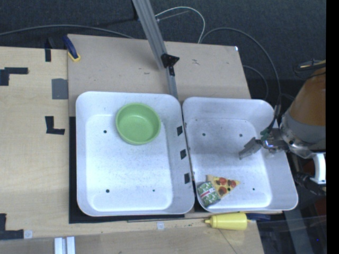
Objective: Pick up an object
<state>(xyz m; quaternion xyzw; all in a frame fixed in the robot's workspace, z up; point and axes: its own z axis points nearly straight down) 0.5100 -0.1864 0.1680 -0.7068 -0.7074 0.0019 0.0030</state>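
Note:
A toy pizza slice (224,183) lies near the front of the right bin (222,110). Beside it, in that bin's front left corner, rests a small green packet (207,193). A green bowl (137,123) stands upright in the back of the left bin (95,157). My gripper (245,152) reaches in over the right bin's right side, above bare floor. It sits behind and to the right of the pizza slice, apart from it, with nothing seen in it.
A yellow squeeze bottle (229,221) lies on the bench just outside the right bin's front rim. A grey pole (151,25) slants over the back of the bench. Cables (233,36) run behind the bins.

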